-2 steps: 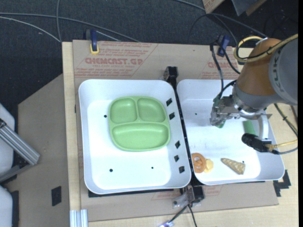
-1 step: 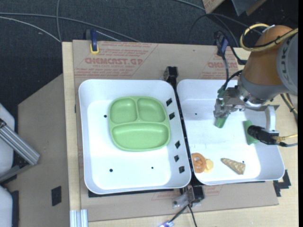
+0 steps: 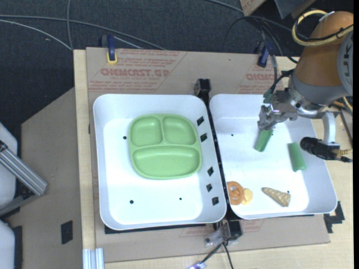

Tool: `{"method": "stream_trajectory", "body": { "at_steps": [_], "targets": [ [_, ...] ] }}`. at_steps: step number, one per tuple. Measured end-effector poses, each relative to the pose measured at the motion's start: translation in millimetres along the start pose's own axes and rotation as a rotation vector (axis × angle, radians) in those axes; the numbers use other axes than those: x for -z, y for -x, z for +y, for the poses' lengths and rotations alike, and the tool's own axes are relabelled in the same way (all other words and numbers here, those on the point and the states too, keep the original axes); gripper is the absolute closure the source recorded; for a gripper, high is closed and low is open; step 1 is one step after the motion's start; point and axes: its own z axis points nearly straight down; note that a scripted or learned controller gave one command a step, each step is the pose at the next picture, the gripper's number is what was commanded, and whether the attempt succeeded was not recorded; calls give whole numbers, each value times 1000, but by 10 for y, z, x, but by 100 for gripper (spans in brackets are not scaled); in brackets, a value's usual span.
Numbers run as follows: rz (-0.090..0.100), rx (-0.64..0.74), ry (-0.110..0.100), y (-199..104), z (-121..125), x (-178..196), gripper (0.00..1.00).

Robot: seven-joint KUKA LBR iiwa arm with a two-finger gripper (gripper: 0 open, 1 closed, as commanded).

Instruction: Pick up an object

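Note:
My gripper (image 3: 268, 121) hangs over the upper middle of the right bin (image 3: 241, 114), reaching in from the right. It is shut on the top end of a green stick (image 3: 262, 141), which slants down and to the left from the fingers. A second green stick (image 3: 297, 156) lies flat near the bin's right wall. Near the front of this bin lie a brown pretzel (image 3: 238, 193) and a tan cone-shaped piece (image 3: 277, 195).
A green divided plate (image 3: 165, 146) fills the middle of the left bin (image 3: 112, 167). A black divider with clips (image 3: 208, 150) runs between the bins. A black cable end (image 3: 317, 146) juts over the right bin's right rim.

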Motion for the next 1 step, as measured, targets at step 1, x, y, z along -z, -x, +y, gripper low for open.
{"method": "stream_trajectory", "body": {
  "at_steps": [1],
  "targets": [
    [0,0,2,4,115,587,100]
  ]
}}
